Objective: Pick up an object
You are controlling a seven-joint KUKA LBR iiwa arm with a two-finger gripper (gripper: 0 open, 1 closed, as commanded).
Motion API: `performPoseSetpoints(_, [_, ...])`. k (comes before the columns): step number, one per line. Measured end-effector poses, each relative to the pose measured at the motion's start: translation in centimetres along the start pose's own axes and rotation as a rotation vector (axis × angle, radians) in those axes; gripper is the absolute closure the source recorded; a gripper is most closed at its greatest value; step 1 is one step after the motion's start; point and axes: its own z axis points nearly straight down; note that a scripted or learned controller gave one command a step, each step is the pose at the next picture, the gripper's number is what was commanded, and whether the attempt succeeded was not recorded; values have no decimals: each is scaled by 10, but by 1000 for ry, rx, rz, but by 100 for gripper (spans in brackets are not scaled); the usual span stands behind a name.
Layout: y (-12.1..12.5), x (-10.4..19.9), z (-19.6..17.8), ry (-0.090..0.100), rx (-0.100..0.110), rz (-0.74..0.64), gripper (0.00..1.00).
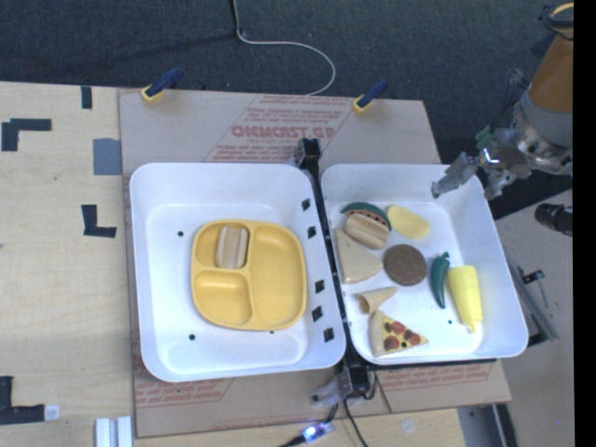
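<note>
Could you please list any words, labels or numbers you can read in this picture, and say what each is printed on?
Red printed lettering on the brown cardboard sheet under the two shallow white bins: upside down to the camera and too blurred to read reliably.
No other text is visible.

arm (557,73) cut off right; tool (466,173) perhaps blurred.
</note>
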Motion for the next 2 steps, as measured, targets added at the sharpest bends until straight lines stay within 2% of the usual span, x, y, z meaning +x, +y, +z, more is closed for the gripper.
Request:
performPoseSetpoints(1, [2,1,-9,-3,-13,-4,0])
performPoseSetpoints(2, [-5,8,49,-3,-9,-4,0])
